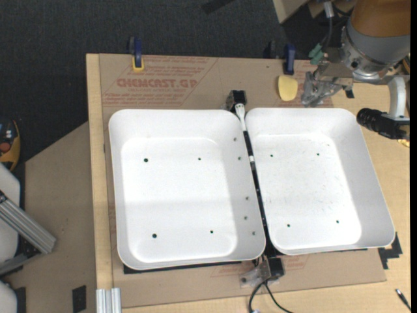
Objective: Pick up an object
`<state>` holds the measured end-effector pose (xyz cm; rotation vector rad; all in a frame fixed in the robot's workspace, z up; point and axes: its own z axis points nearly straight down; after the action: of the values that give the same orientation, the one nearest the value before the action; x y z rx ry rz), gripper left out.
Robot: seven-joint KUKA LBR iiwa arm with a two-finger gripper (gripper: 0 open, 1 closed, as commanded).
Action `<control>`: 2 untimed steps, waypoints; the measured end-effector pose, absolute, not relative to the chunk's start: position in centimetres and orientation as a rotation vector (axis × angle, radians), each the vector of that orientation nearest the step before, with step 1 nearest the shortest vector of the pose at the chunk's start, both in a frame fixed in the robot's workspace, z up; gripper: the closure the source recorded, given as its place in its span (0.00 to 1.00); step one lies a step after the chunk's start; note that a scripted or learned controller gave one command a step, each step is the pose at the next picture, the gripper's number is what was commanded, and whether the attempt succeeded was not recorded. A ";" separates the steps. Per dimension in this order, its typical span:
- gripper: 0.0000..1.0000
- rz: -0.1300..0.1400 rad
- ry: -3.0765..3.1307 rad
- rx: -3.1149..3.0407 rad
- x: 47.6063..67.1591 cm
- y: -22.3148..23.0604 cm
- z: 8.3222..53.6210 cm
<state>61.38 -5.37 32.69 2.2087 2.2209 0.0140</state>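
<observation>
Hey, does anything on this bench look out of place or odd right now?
Yes. A small pale yellow object lies on the brown board beyond the right bin, outside both bins, just left of the gripper. For a picking task that is odd: it sits off the trays. The right bin's floor also shows fine dark specks.

We see bright, even overhead light. The two shallow white plastic bins [176, 129] glare nearly featureless, a soft shadow band crosses the left one, and focus softens slightly toward the edges.
</observation>
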 end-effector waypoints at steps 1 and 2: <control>1.00 -0.008 2.234 2.221 63.8 0.0 23.1; 1.00 0.022 2.235 2.202 62.1 12.3 33.6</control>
<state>62.10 12.26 33.59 2.2019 2.2349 0.0219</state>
